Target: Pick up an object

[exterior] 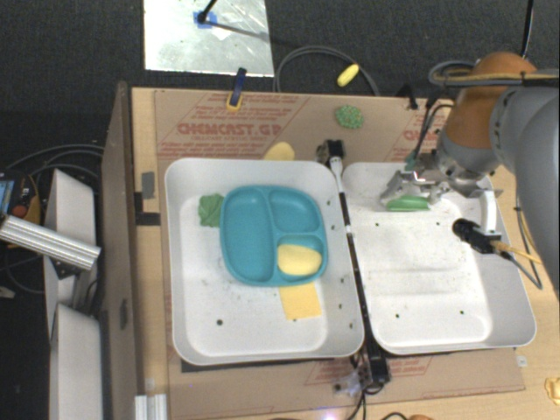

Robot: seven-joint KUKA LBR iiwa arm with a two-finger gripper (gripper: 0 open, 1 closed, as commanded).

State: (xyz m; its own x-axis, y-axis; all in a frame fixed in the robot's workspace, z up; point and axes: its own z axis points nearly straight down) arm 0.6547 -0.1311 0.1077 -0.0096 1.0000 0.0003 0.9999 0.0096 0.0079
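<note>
From the camera view, the gripper [409, 189] is reaching down into the right bin [437, 313], near its back edge. It is sitting right on top of a small green object [409, 204], which is lying flat on the bin floor. The metal fingers are blurry and small, so how wide they are standing and whether they are squeezing the green object is not something I can tell. The grey arm [525, 138] with its orange band [481, 94] is coming in above the right bin's back corner.

Left of the right bin, the left bin [188, 322] is touching it side by side. A blue tray [254, 234] is lying in the left bin, with a yellow lump [299, 259] sitting in one of its sections. A yellow square [302, 302] is peeking out from the tray's front edge, and a green leafy piece [210, 208] is sticking out at its left side.

Behind both bins, the cardboard [219, 129] is showing red letters that look like "CHEMCAST"
</note>
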